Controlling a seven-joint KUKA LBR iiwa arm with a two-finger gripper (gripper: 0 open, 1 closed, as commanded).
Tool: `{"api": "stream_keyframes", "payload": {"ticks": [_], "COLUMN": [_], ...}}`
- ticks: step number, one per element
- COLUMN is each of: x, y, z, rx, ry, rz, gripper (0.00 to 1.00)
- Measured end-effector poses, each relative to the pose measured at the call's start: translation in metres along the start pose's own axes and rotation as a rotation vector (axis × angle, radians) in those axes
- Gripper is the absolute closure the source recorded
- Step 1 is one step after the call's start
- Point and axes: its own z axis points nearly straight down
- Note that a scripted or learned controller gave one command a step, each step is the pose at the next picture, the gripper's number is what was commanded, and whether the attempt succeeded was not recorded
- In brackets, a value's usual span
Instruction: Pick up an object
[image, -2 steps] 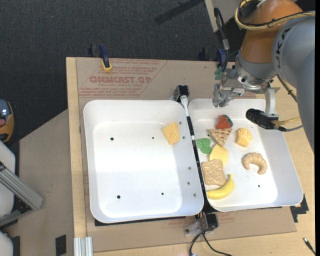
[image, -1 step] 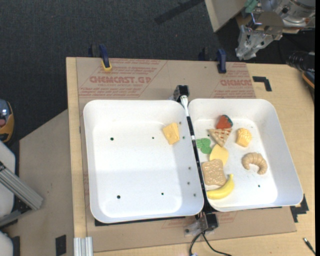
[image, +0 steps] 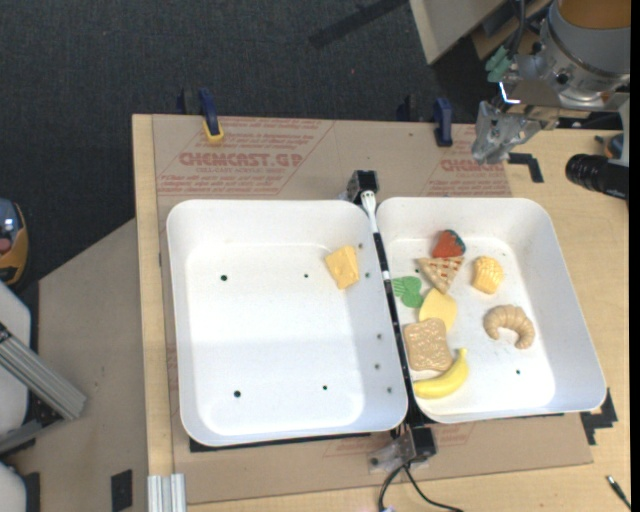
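Observation:
My gripper (image: 497, 138) hangs high above the bench, beyond the back rim of the right bin (image: 572, 300), with nothing seen in it. That bin holds a red strawberry (image: 448, 243), a waffle-like wedge (image: 440, 270), a corn piece (image: 487, 274), a green leaf (image: 407, 291), a yellow wedge (image: 438, 308), a croissant (image: 510, 325), a slice of toast (image: 428, 345) and a banana (image: 445, 378). A yellow cheese block (image: 342, 267) lies alone in the left bin (image: 185, 300), near its back right corner.
The bins sit on a cardboard sheet (image: 250, 155) held by blue clamps (image: 210, 118) at the back. A black strip (image: 380, 262) runs between the bins. A dark object (image: 598, 176) lies on the bench at far right.

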Motion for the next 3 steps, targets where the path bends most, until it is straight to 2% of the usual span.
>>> {"api": "stream_keyframes", "payload": {"ticks": [1, 3], "x": [0.013, 0.063], "y": [-0.015, -0.073], "z": [-0.013, -0.009], "rx": [-0.005, -0.003], "ry": [0.001, 0.001], "rz": [-0.004, -0.006], "gripper": [1.0, 1.0]}}
